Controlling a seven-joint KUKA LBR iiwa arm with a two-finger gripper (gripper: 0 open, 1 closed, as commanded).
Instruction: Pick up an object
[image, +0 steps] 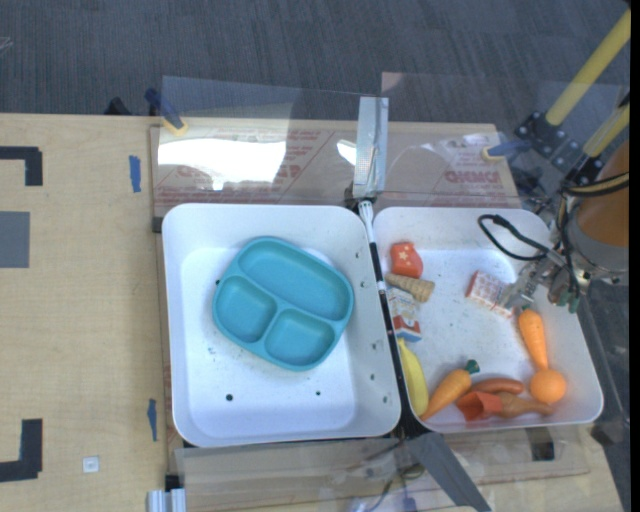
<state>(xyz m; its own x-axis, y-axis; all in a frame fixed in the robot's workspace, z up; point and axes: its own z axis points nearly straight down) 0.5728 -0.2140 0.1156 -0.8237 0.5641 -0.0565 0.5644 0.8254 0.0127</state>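
Observation:
The right bin (575, 345) holds several toy foods. A red strawberry-like piece (405, 258), a tan wafer piece (413, 289) and a small printed card (405, 323) lie along its left wall. A yellow banana (411, 372), a carrot (446, 391) and a red chili (492, 399) lie near the front. A pink-and-white packet (488, 291) sits mid-bin. My gripper (530, 292) hangs low at the bin's right side, just right of the packet and above the top of a second carrot (534, 338). An orange ball (547, 386) lies below that carrot.
The left bin (190, 400) holds a blue divided plate (283, 315). A metal divider (371, 160) and clear panels stand behind the bins. The arm (605, 225) with black cables (505, 235) comes in over the right bin's right rim.

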